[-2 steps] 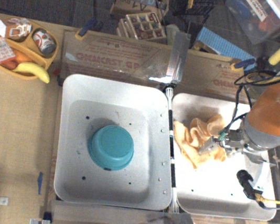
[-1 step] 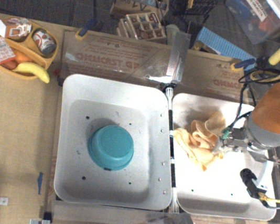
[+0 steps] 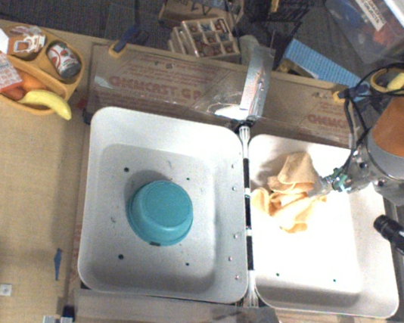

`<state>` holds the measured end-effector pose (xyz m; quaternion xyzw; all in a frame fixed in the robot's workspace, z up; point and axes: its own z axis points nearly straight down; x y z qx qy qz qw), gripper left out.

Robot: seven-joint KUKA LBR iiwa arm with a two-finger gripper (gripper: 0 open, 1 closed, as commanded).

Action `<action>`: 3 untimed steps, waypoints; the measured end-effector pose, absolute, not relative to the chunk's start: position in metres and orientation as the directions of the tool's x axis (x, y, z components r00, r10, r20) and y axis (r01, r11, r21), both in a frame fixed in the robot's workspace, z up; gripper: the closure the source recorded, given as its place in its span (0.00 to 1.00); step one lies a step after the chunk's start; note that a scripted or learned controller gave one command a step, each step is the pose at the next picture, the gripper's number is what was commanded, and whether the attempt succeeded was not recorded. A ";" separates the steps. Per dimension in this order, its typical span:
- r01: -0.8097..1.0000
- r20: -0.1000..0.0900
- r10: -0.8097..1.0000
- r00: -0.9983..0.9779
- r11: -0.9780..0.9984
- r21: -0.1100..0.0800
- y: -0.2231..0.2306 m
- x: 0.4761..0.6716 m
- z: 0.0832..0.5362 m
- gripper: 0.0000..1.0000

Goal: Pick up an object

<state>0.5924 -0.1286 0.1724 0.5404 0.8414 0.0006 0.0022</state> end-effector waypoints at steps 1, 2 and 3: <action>0.961 -0.003 0.961 -0.278 0.278 0.002 -0.200 0.552 0.256 1.00; 0.961 -0.003 0.961 -0.278 0.278 0.003 -0.200 0.552 0.256 0.00; 0.919 -0.001 0.919 -0.393 0.393 0.001 -0.203 0.540 0.138 0.00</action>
